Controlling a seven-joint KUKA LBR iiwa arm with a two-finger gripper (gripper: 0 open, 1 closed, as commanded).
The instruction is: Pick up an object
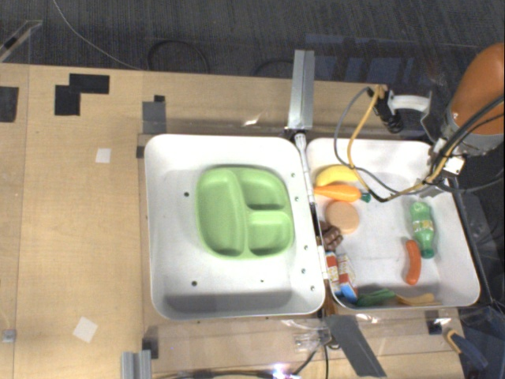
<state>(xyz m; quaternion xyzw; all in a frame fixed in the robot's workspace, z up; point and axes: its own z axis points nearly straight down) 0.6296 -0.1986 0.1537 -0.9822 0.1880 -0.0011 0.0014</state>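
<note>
The right bin (394,152) holds several toy foods. A yellow banana (333,174) and an orange carrot (341,191) lie at its upper left, with a round tan bun (342,217) and a small brown piece (330,234) below them. A green bottle (422,226) and a red sausage (412,261) lie at the right. A green pod (377,295) and a tan stick (417,298) rest along the front wall. The arm's orange band (481,81) is at the upper right, and the gripper (443,164) hangs over the bin's far right corner, apart from the objects.
The left bin (170,212) carries a green divided plate (245,212). A small red-and-white box (339,268) lies against the right bin's left wall. Yellow and black cables (353,144) loop over the right bin's back. A metal post (300,93) stands between the bins.
</note>
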